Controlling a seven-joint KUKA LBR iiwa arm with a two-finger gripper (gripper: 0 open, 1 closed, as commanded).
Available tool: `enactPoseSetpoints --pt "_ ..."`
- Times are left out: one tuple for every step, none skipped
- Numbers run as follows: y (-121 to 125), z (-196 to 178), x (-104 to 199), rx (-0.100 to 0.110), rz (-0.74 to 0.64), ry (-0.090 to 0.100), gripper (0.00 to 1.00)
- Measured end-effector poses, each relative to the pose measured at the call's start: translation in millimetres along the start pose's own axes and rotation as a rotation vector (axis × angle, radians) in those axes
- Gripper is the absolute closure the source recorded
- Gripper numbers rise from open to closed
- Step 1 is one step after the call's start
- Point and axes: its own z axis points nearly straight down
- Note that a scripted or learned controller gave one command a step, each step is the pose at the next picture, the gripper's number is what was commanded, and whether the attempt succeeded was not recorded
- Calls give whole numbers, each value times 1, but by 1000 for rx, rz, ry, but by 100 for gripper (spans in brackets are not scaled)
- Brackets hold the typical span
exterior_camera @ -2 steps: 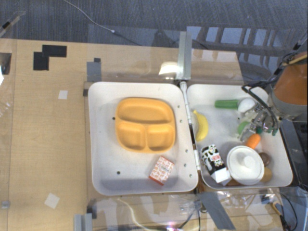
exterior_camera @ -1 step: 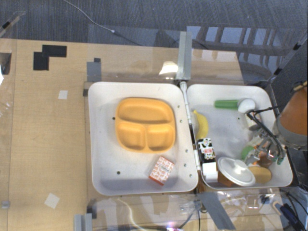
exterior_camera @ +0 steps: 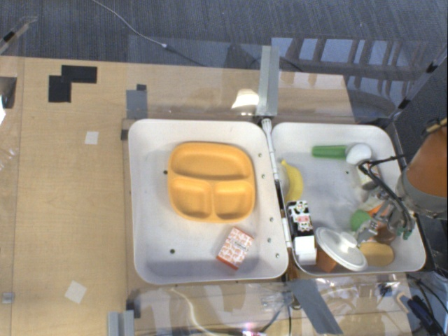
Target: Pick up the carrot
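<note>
I am a grey arm with an orange band, reaching in from the right edge of the tabletop [exterior_camera: 56, 208], which carries two white bins. My hand [exterior_camera: 383, 224] is low in the right bin [exterior_camera: 329, 137], near its front right corner, because the carrot [exterior_camera: 376, 213] seems to lie there: an orange sliver beside a green top, mostly hidden under my wrist. I cannot tell whether my hand is open or closed.

Crowding it are a tan lump [exterior_camera: 379, 253] and a lidded cup [exterior_camera: 337, 250]. A banana [exterior_camera: 295, 180] lies by the divider. The left bin [exterior_camera: 150, 187] holds a yellow divided plate [exterior_camera: 210, 180] and a small box [exterior_camera: 235, 248].
</note>
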Motion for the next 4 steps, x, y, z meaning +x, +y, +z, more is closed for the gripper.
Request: enactPoseSetpoints --pt "38 0 -7 -1 5 -1 0" --pt "89 -8 14 9 5 -19 0" --pt "79 -6 -2 -7 -26 -8 0" --pt "90 4 -68 -1 -36 5 0"
